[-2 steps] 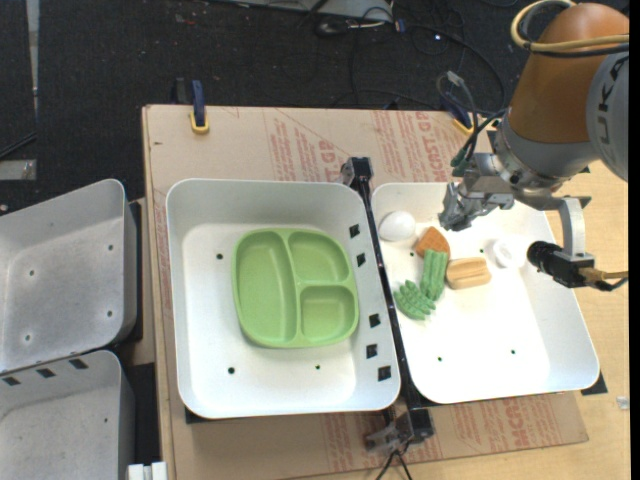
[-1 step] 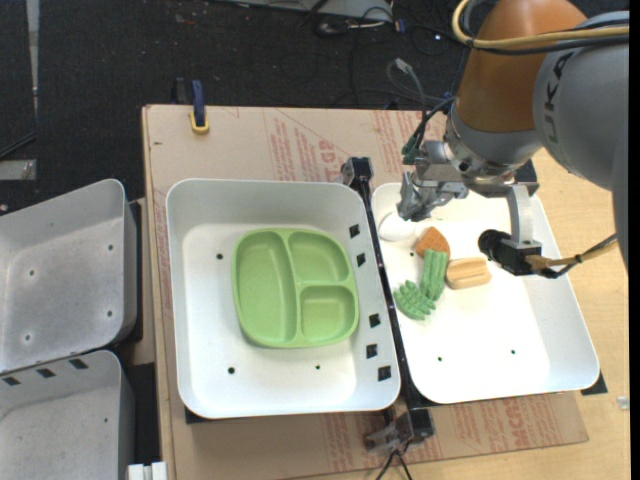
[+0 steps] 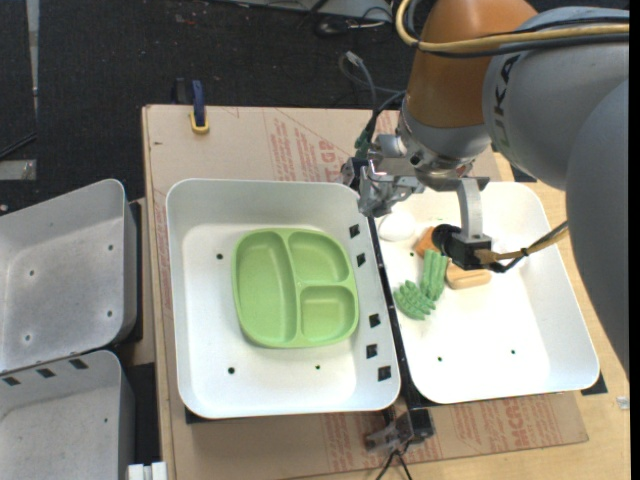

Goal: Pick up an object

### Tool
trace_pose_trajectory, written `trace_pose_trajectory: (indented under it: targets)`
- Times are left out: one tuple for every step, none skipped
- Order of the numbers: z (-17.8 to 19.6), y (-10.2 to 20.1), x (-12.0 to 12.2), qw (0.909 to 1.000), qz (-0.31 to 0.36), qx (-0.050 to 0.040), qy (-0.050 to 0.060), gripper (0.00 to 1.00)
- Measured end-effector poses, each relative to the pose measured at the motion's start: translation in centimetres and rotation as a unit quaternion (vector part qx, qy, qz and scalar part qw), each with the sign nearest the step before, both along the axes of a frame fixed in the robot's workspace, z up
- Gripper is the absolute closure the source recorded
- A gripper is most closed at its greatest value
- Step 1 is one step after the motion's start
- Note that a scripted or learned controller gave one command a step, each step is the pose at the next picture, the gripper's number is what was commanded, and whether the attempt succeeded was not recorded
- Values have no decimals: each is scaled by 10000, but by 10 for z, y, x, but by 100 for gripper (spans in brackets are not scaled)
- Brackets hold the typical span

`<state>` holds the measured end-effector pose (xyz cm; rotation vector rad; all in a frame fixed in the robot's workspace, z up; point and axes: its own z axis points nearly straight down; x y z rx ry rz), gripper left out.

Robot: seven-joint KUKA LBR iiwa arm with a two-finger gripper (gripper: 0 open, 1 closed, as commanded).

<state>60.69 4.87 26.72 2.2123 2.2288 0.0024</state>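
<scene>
Hanging over the far end of the wall between the two bins, your gripper point(image 3: 375, 190) sits just beside a white egg-shaped piece point(image 3: 398, 228); you cannot tell whether it is open or closed. In the right bin point(image 3: 500, 343), that piece, an orange piece point(image 3: 426, 238), a green leafy toy point(image 3: 424, 284) and a tan stick point(image 3: 468, 278) lie close together near its left wall. A green divided plate point(image 3: 296, 288) lies in the left bin point(image 3: 200, 198).

Cardboard sheet point(image 3: 262, 136) with red print covers the bench. Clamp point(image 3: 199, 108) at its far left corner. Dark speckled floor point(image 3: 90, 48) beyond. Spare white trays point(image 3: 62, 258) at left.
</scene>
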Motion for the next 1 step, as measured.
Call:
trace_pose_trajectory:
  targets:
    - [-24,45,17,10000,-5,-2,5,100]
